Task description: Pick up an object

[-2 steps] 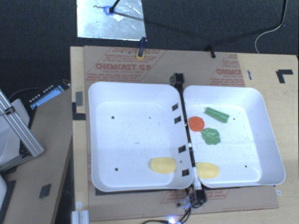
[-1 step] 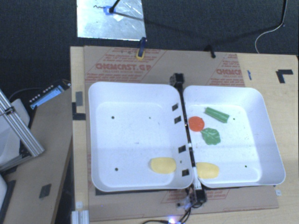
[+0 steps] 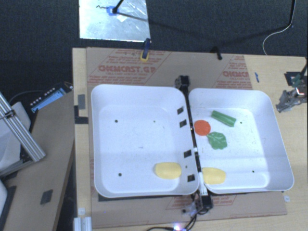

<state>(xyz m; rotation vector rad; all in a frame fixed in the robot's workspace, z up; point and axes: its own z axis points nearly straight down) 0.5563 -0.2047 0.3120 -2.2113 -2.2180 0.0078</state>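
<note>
The right bin [image 3: 269, 129] holds a green cylinder [image 3: 224, 118], an orange-red round piece [image 3: 202, 127], a green leafy piece [image 3: 217, 140] and a yellow lump [image 3: 213, 175] by its front left corner. Another yellow lump [image 3: 167, 170] lies near the front of the left bin [image 3: 120, 105]. My gripper [image 3: 290, 98] shows as a small grey metal part at the view's right edge, outside the right bin's far right corner and well away from every object. Nothing is seen in it.
A divider with black clips [image 3: 188, 138] runs between the bins. Both bins sit on a cardboard sheet [image 3: 130, 66]. A silver plate [image 3: 114, 13] lies beyond the bench at the back left, and metal framing [image 3: 19, 134] stands at the left.
</note>
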